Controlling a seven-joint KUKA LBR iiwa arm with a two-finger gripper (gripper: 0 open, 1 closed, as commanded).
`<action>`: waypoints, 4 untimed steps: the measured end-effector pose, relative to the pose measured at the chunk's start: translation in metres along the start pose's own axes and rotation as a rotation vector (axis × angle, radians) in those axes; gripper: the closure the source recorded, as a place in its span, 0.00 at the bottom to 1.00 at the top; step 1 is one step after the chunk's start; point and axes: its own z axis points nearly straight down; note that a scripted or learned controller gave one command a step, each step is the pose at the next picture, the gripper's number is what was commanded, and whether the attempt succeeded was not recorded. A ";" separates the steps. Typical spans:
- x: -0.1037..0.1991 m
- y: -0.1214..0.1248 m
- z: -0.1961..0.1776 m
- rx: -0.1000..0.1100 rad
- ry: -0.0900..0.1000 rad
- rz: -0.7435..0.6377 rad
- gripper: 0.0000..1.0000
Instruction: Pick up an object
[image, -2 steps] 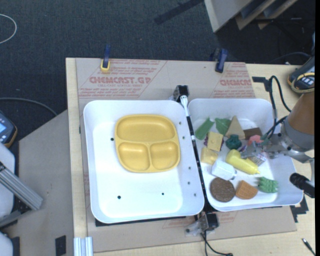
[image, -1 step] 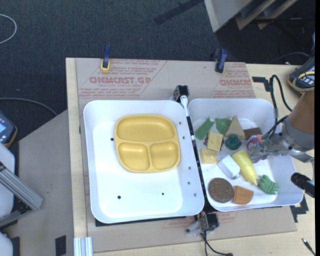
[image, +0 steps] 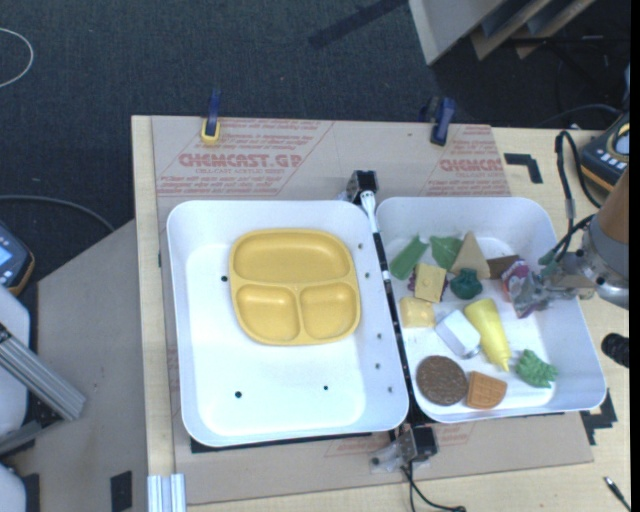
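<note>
— From the overhead camera, what's in reach of the arm?

— The right bin (image: 575, 345) on the table (image: 300, 150) is crowded with toy food. The left bin (image: 200, 390) has just a yellow divided plate (image: 295, 283). The claw (image: 530, 293) is down inside the right bin near its right wall, right by a small pinkish-purple piece (image: 516, 285).

— Has it got that piece?

— I can't tell. Its tip is a dark tangle at that spot, and I can't make out whether the fingers are spread or closed, or whether anything sits between them.

— What would that piece be like to grab?

— It looks small, light and rigid, like moulded plastic, with an uneven outline. My guess is it would skid or tip if pinched off-centre, so across its narrowest middle seems best.

— And the neighbours?

— A yellow squash-like piece (image: 487, 333) lies just left of it, smooth and rounded, likely slippery. Below that sits a green leafy piece (image: 535, 369), bumpy, probably easier to grip. A brown round patty (image: 441, 380) and an orange waffle-like square (image: 487, 390) lie flat at the near edge, hard to get fingers under. The pale cheese blocks (image: 430, 283) further left look boxy and friendly to a pinch.
</note>
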 end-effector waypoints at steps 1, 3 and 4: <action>-0.002 0.002 -0.043 -0.002 -0.001 0.000 1.00; 0.042 0.034 -0.063 0.001 0.002 -0.005 1.00; 0.101 0.056 -0.058 0.002 0.004 -0.007 1.00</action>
